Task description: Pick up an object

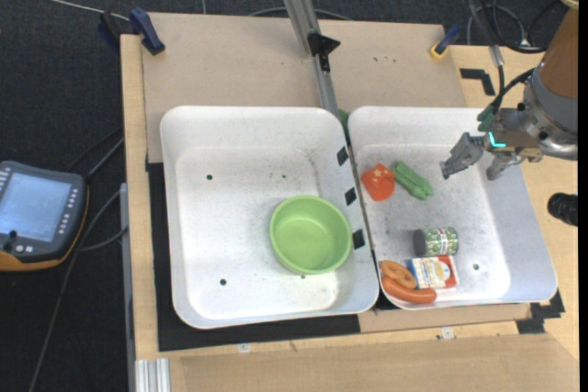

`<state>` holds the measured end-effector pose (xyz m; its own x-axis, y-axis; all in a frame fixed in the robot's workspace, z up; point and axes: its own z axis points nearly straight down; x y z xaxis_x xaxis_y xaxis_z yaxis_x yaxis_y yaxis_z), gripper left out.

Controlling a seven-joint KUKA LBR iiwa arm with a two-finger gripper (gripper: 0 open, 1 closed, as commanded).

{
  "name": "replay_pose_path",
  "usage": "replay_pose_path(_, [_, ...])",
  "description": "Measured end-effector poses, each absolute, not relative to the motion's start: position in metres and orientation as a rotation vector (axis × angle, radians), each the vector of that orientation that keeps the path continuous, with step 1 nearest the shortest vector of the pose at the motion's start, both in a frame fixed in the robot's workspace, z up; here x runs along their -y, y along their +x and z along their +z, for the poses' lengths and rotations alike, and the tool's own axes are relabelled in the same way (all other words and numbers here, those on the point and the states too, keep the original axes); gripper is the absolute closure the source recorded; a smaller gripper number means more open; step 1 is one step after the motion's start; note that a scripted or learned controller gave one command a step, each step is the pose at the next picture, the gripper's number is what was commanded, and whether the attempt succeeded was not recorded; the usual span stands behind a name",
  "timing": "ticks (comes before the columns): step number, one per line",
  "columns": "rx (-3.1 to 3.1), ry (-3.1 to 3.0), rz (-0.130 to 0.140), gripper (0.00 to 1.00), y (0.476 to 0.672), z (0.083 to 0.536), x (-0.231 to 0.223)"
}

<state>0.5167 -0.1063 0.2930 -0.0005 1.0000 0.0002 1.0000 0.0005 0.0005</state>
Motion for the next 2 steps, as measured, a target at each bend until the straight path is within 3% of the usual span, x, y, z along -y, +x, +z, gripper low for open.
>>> replay_pose_path(1, [-2.222,2.221,0.001,0.00,0.517,0.293,0.106])
replay_pose_path(2, [-2.224,2.223,-0.003,0.00,0.511,0.249,0.102])
